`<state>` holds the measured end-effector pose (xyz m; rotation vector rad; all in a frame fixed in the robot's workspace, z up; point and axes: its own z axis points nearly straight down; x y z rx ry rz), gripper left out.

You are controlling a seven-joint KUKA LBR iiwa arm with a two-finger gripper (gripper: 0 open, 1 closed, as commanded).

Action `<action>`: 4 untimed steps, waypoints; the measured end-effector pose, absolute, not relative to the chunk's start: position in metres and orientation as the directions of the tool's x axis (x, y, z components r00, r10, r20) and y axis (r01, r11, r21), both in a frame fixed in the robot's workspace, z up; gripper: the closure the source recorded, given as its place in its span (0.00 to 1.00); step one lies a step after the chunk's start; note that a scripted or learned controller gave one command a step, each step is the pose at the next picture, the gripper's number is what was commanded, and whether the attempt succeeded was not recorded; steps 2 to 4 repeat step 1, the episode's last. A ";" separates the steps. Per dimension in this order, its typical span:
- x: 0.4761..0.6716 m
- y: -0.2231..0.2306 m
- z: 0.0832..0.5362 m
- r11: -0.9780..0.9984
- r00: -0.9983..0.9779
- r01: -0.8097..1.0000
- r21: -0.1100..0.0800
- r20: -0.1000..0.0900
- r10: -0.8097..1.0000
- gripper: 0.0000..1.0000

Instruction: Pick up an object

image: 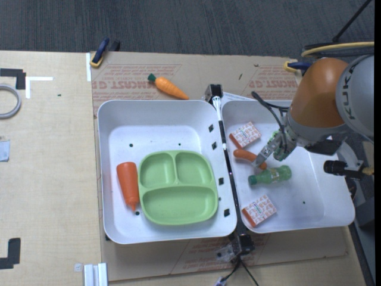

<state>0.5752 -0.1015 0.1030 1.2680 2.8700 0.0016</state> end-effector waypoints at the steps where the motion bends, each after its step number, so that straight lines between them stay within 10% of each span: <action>1: 0.548 -0.059 0.207 0.415 -0.415 0.910 0.002 -0.002 0.910 1.00; 4: 0.548 -0.059 0.207 0.415 -0.415 0.910 0.002 -0.002 0.910 1.00</action>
